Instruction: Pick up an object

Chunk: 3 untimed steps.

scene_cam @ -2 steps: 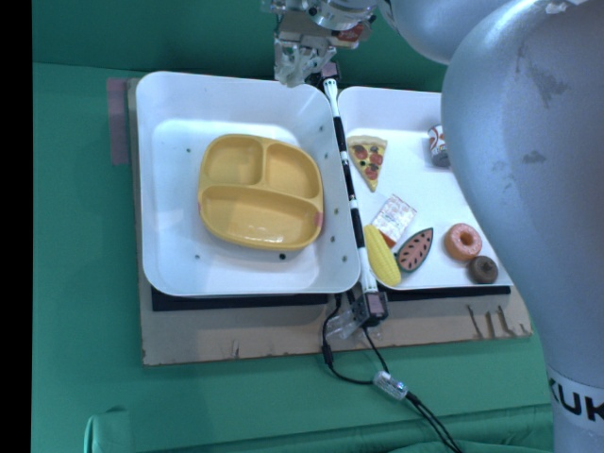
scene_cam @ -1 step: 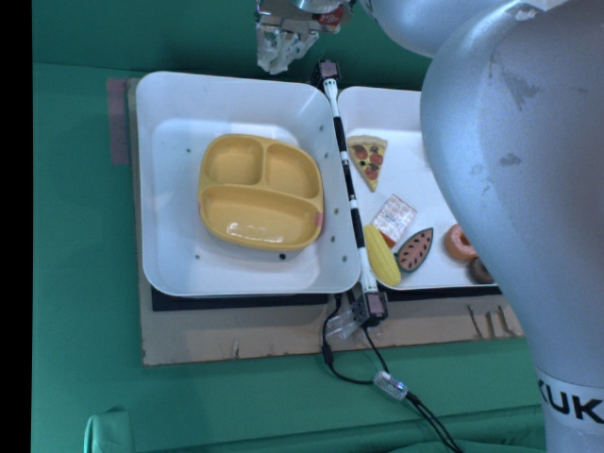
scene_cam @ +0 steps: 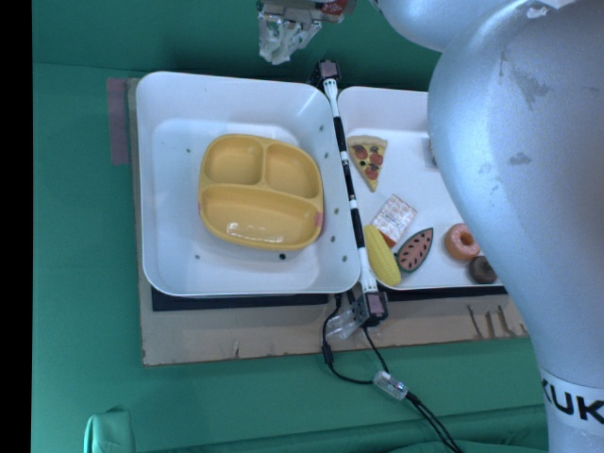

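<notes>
Centrally, a glossy yellow three-compartment plate (scene_cam: 260, 192) lies flat.

Stuff you can't really make out here

The arm (scene_cam: 500, 159) blocks most of the right bin (scene_cam: 396, 102), so its right side is hidden, and it clips the chocolate donut (scene_cam: 482, 270). The gripper (scene_cam: 286, 41) is cut off by the top edge, and the pale crumpled thing at its tip is too blurry to identify.
</notes>
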{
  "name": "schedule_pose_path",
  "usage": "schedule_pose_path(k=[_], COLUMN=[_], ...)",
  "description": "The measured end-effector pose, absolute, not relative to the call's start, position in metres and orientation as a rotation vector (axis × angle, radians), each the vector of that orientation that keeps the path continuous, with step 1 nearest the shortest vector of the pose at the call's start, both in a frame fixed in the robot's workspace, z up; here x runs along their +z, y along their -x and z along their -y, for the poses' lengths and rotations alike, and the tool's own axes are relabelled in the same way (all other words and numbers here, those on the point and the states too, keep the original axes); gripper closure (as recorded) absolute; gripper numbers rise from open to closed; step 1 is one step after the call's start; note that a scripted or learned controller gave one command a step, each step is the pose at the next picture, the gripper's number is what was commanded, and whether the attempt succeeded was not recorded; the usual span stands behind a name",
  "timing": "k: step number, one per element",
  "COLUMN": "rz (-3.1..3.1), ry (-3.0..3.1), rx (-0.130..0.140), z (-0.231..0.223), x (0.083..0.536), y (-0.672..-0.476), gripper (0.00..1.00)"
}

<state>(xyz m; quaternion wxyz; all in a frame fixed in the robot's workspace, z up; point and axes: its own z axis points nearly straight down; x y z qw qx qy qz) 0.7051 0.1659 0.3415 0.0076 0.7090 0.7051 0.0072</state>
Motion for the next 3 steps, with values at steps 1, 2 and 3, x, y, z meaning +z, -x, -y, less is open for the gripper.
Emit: schedule_pose_path(k=[1, 2, 3], rz=[-2.217, -2.210, -2.204], ry=[-2.222, -2.221, -2.220], rx=[0.001, 0.013, 0.026], z=[-0.169, -0.170, -0.172], x=[0.247, 0.262, 0.278], y=[-0.702, -0.705, -0.707], gripper=[1.00, 1.00, 1.00])
